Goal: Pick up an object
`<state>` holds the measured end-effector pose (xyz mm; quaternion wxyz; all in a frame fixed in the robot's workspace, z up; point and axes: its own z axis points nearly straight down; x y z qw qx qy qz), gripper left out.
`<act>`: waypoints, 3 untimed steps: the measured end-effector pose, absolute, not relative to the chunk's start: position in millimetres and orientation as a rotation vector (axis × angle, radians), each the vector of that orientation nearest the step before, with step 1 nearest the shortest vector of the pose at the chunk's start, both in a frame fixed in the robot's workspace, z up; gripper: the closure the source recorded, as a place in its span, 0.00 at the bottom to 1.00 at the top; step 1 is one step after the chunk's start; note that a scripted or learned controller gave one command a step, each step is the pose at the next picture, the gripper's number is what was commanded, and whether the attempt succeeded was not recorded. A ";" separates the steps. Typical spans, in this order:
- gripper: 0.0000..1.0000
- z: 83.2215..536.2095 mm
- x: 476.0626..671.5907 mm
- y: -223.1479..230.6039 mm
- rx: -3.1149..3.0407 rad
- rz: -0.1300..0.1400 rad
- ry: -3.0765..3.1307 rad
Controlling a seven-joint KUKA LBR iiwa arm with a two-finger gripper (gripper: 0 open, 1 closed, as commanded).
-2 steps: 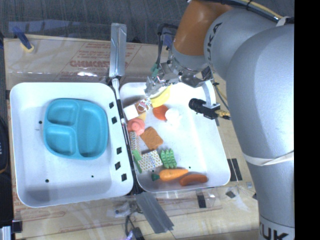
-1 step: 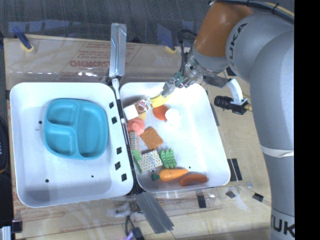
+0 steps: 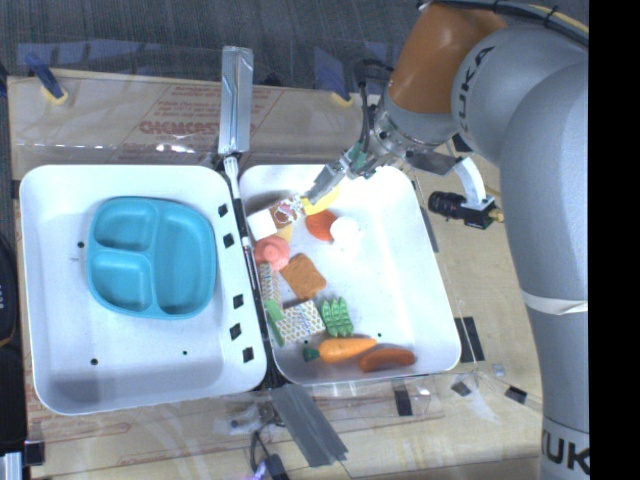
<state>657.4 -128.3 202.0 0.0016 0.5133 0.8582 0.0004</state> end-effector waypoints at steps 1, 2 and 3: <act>0.00 91.3 656.6 -131.4 1.419 -0.004 2.806; 1.00 102.5 657.9 -130.5 1.412 -0.003 2.807; 1.00 200.5 650.2 -61.9 1.731 0.001 2.620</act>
